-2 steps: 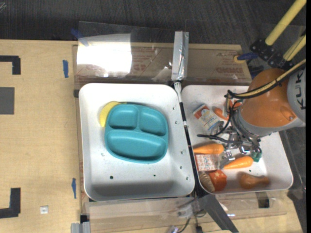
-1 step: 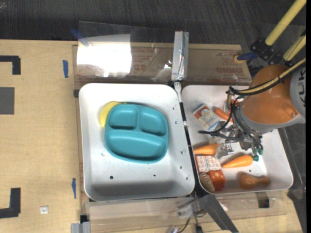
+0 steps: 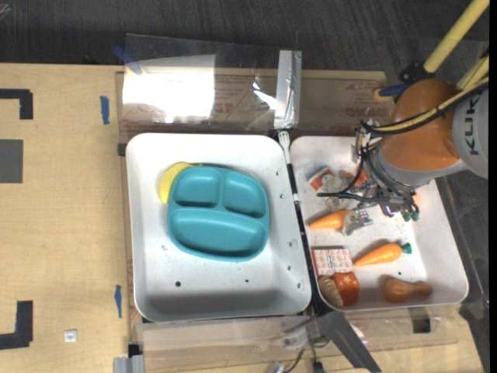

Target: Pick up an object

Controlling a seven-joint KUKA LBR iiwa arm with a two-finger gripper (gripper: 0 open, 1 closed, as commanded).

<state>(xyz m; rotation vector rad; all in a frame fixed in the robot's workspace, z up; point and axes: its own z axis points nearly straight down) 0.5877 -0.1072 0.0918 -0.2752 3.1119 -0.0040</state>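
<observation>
Now the hand [image 3: 365, 208] is hanging over the right bin [image 3: 454, 266], directly above a small carrot [image 3: 326, 221] whose long axis is running left-right; whether it is gripping anything, I cannot tell from this view.

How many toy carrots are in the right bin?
2. One carrot lies mid-bin beside the gripper; the other carrot lies nearer the front edge. The arm may hide more.

Two bins sit side by side on the desk [image 3: 54, 231]. The left bin [image 3: 147, 278] holds a divided plate [image 3: 219, 212]. The right bin [image 3: 446, 274] holds two carrots [image 3: 380, 255] — one beside the hand [image 3: 365, 208], one nearer the front — with a small box [image 3: 331, 260] between them.
</observation>
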